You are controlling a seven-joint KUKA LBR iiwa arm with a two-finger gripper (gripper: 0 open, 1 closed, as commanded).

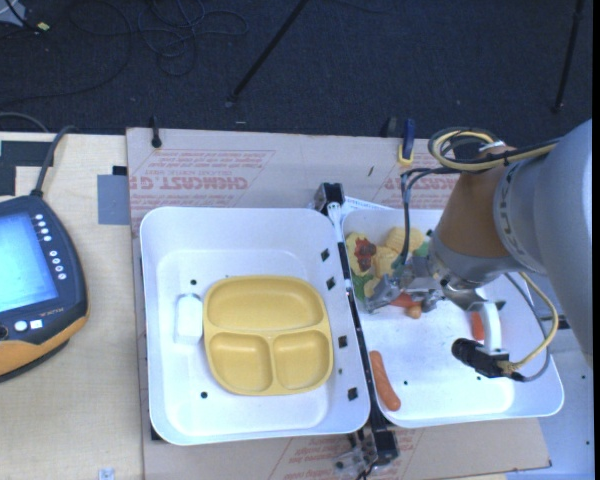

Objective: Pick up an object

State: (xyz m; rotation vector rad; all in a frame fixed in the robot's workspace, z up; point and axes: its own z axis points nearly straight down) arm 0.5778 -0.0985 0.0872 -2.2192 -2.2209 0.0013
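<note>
Grey arm [540,203] reaches left, end effector [395,290] lowered.

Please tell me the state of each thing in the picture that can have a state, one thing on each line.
yellow divided tray: upright, lying flat in the left bin.
orange sausage: lying flat near the front wall of the right bin.
pile of small toys: heaped in the right bin's back left corner.
gripper: lowered beside the pile.
handheld screen: switched on, glowing.

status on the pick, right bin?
Gripper down in the right bin, among the toy pile at its far-left corner. Nothing seen held. Orange sausage lies apart, near the divider. Yellow tray in left bin, untouched.
</note>
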